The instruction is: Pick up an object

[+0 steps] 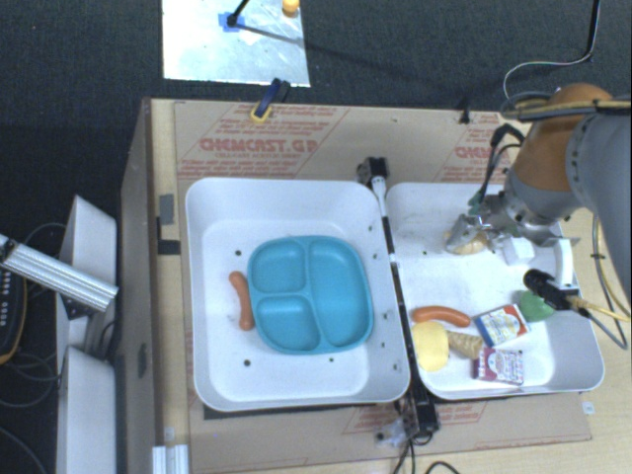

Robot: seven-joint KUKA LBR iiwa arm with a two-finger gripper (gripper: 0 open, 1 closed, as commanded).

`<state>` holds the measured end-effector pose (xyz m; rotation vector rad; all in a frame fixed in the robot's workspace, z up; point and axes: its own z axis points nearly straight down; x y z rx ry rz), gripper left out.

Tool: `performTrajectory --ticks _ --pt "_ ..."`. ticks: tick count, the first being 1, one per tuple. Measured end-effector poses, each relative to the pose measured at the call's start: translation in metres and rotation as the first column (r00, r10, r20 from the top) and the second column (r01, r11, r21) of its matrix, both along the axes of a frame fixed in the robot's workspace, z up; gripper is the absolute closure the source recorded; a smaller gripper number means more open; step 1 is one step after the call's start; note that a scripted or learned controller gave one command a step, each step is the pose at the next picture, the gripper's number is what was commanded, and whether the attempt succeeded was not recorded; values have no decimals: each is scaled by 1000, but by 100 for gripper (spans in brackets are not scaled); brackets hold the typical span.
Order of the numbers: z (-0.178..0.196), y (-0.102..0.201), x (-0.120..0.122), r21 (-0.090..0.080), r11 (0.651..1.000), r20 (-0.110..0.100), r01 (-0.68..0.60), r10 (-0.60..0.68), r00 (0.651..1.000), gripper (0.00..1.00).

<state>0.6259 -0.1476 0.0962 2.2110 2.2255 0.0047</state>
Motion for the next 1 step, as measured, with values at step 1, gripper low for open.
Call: performTrajectory --ticks 1 --pt "36 59 -15 2 1000 -3 2 -2 1000 100"
